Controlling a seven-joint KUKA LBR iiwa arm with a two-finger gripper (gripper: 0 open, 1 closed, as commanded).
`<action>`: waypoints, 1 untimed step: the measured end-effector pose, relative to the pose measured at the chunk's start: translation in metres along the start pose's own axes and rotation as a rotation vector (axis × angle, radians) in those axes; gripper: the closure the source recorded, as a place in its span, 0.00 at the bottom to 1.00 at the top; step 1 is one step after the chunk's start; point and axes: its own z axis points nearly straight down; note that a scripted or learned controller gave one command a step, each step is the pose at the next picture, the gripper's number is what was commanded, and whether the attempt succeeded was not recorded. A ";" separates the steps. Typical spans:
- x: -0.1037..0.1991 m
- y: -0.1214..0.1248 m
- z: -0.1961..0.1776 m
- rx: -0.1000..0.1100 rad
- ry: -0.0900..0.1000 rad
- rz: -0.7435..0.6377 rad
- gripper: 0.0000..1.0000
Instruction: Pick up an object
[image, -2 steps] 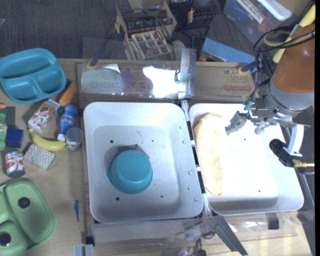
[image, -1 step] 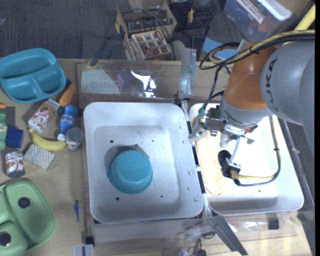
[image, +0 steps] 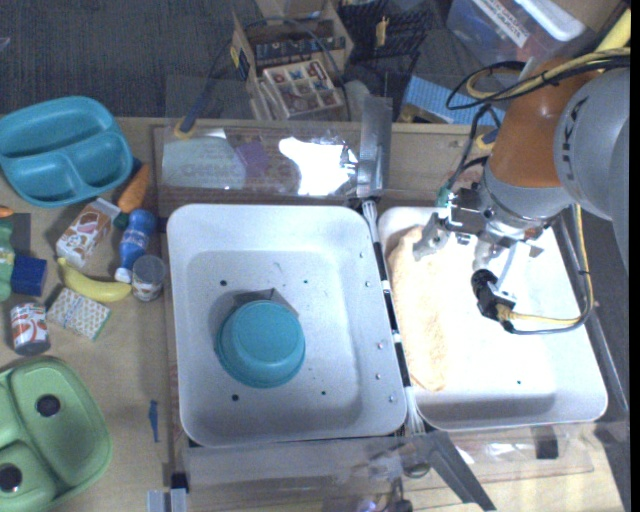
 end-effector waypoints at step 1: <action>-0.046 0.007 -0.035 -0.002 0.000 -0.001 0.00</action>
